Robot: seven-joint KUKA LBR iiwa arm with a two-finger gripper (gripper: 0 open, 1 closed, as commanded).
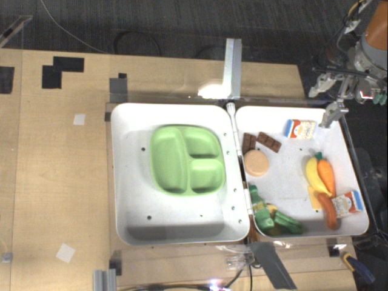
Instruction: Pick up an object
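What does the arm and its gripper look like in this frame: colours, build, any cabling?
The arm enters at the upper right, showing an orange band above a grey wrist section. Thin dark and yellowish cables loop around it near the top. Below hangs the gripper, a pale metallic grey assembly of slim bars and brackets, over the right bin's far corner.

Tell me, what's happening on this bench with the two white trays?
A robot arm reaches in from the right, its gripper hanging at the far edge of the right bin. It is meant to pick something up, but nothing is between its fingers yet. That bin holds toy food: a small carton, a chocolate bar, a banana, a carrot and some greens. The left bin holds a green divided plate.
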